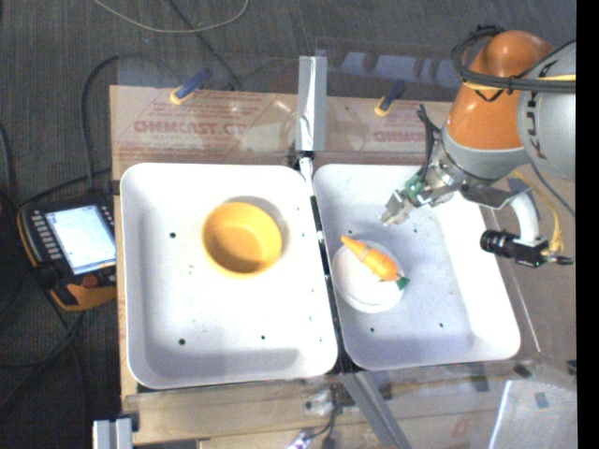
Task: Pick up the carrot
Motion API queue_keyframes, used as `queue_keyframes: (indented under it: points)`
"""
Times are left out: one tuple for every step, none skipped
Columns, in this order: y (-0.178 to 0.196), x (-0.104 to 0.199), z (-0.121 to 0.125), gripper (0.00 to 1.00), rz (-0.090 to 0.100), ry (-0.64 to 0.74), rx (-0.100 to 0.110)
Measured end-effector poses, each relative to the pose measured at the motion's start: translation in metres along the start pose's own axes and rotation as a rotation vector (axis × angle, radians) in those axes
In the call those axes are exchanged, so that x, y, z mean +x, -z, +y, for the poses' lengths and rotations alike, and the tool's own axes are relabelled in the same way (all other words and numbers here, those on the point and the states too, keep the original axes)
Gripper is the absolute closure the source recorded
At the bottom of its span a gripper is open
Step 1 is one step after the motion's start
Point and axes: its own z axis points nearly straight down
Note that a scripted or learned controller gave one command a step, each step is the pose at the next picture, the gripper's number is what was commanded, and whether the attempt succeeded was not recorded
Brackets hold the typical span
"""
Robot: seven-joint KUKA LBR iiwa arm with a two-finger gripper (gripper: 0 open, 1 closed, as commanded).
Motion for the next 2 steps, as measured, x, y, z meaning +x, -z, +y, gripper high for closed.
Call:
queue_keyframes:
  points:
    - [0.000, 0.000, 0.000, 0.00, 0.000, 0.000, 0.000]
    - [-0.115, -0.023, -0.026, 0.00, 0.003, 0.396, -0.003]
